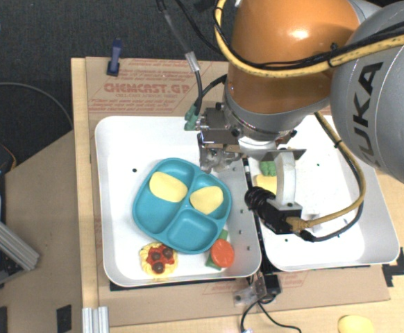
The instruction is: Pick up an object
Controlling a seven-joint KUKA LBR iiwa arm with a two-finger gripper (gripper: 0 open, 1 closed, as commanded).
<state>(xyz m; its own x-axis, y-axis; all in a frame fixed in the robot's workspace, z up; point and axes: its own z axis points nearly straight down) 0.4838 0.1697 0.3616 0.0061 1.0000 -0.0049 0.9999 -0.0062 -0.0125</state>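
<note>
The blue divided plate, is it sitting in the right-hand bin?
No, the blue divided plate lies in the left bin.

Blue tray (181,210), two yellow pieces, left bin (112,186).

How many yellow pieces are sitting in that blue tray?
2: one yellow piece in the blue tray's upper-left compartment, the other yellow piece in its upper-right compartment. The arm overhangs the tray's top edge, possibly hiding more.
</note>
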